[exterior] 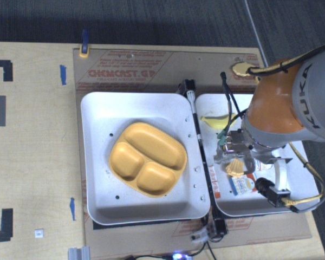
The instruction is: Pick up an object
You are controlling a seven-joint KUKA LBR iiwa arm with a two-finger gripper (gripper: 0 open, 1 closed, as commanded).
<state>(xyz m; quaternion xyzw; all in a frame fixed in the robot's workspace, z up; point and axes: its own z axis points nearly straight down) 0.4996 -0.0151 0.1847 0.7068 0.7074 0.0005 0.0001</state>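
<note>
arm (284,104) reaching from right, hand (234,157) low in right bin (260,206)

KUKA on arm (314,110) (partly cut off)

Yellow three-compartment tray (147,158) lying upside down, slightly askew, centre of left bin. Small items in right bin: yellow piece (215,122), tan piece (235,168), printed packet (241,185).
</note>
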